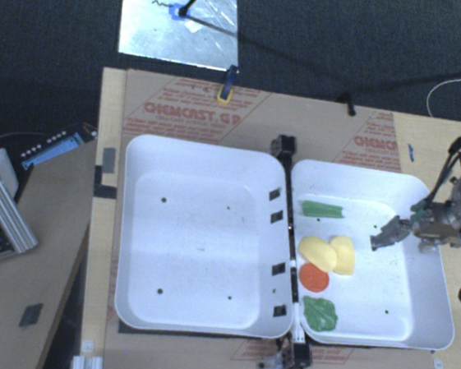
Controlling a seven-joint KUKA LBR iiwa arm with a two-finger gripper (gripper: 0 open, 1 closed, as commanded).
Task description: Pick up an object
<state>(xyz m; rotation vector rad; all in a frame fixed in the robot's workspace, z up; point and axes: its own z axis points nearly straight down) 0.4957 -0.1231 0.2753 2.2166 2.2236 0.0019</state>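
Five small toy foods lie in the right bin (pixel 428 268); the lemon (pixel 319 252) looks light, stiff, slippery, best pinched across its middle. Whether the gripper (pixel 381 237) holds anything, I cannot tell.

Two bins (pixel 208 165) (four small objects (pixel 327 253))

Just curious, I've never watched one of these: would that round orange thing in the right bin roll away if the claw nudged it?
Probably a little. The orange piece looks rounded and smooth, so it may slip. But it sits against the yellow pieces and near the green lump, which should check it. It looks light, likely plastic.
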